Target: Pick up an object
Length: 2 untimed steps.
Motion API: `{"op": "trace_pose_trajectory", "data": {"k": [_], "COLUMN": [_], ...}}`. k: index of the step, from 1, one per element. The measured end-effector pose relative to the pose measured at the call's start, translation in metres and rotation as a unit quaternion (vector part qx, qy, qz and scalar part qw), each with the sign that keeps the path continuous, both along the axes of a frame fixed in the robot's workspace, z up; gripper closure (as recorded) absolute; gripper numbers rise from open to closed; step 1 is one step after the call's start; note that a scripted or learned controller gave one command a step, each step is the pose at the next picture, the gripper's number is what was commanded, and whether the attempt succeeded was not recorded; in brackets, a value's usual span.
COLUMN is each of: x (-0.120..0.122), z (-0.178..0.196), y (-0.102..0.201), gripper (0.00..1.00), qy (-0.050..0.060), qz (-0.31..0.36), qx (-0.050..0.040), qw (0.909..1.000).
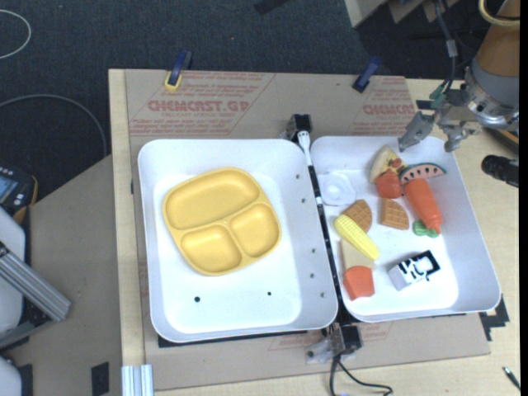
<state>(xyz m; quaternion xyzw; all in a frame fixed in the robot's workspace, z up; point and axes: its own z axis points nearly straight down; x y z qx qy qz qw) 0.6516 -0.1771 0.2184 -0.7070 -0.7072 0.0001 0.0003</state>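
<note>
The right white bin [474, 254] holds several toy foods: a carrot [424, 205], a red tomato piece [388, 183], a watermelon slice [421, 171], a corn cob [356, 237], two waffle wedges [394, 214], a red block [359, 281] and a black-and-white box [415, 269]. My gripper [432, 136] hangs over the bin's far edge, just above and right of the tomato and watermelon. Its two fingers are spread apart with nothing between them.
The left white bin [161, 304] carries a yellow compartment tray [220, 219]. A clear round lid [334, 190] lies near the right bin's left wall. Clamps [174, 72] sit on the cardboard at the back. The arm's orange band [500, 52] is at the top right.
</note>
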Motion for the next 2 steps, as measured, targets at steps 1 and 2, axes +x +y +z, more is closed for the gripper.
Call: {"op": "trace_pose_trajectory", "data": {"k": [1, 2], "x": [-0.006, -0.002], "z": [-0.048, -0.099], "y": [0.007, 0.016], "gripper": [0.0, 0.0], "qy": [0.003, 0.003], "qz": [0.0, 0.001], "qx": [0.0007, 0.0008], "qw": [1.0, 1.0]}}
